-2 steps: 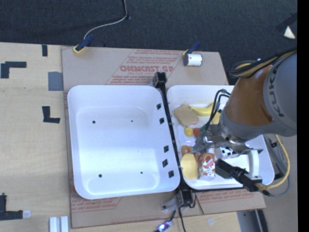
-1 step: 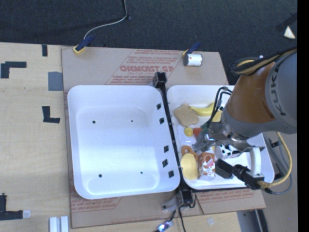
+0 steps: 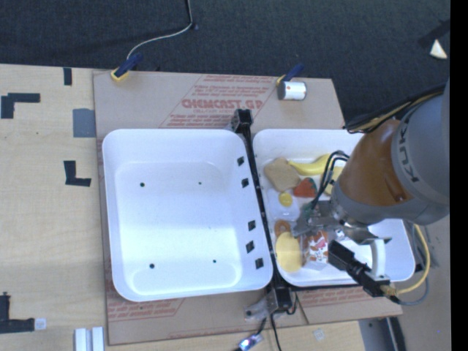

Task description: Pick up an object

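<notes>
The right bin [image 3: 395,265] holds several small items. A yellow banana [image 3: 310,165] lies at the back beside a tan lump [image 3: 277,172]. A red-orange piece [image 3: 303,189] and a small yellow bit [image 3: 285,199] sit just in front of them. Near the front left corner are an orange piece [image 3: 281,228], a pale yellow round object [image 3: 289,254] and a white packet with red print [image 3: 316,250]. My gripper [image 3: 311,223] hangs low over the bin's middle, right above the packet's top edge. The arm's wrist hides the bin's centre.
The left bin [image 3: 175,210] stands beside the right one, with a black divider [image 3: 250,189] between them. A small silver cylinder [image 3: 294,90] and clips rest on the cardboard behind the bins. A black bracket [image 3: 355,268] of the arm reaches over the front right.
</notes>
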{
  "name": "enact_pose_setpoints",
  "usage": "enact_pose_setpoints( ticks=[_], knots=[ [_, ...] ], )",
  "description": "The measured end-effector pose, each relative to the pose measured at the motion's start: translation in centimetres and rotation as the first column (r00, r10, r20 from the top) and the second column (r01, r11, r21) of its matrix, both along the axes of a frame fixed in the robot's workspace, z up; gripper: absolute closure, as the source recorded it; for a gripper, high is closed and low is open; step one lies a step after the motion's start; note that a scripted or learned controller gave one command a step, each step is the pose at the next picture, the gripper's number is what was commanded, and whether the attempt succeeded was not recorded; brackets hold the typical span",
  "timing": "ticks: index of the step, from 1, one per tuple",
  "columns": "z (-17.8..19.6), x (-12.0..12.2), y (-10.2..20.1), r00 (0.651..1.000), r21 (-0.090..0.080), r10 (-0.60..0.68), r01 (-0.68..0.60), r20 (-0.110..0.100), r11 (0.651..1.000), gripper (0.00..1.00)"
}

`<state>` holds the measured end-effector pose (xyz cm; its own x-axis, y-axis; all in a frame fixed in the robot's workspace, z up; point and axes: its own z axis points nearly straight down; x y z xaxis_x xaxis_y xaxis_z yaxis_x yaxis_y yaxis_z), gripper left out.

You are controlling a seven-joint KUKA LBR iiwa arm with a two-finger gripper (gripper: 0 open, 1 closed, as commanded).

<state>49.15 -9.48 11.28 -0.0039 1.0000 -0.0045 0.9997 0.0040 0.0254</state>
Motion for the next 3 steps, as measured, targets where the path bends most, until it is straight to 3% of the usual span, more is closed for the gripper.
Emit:
enact_pose_setpoints(
  ticks=[1,2,3],
  knots=[
    [-0.6,3.5,-2.3,1.0,-0.005,-0.001,0.002,0.014,1.0,1.0],
    [7.7,8.2,5.7,1.0,0.006,0.007,-0.007,-0.014,1.0,1.0],
    [7.1,8.5,11.0,1.0,0.007,0.003,-0.003,-0.027,1.0,1.0]
  ],
)
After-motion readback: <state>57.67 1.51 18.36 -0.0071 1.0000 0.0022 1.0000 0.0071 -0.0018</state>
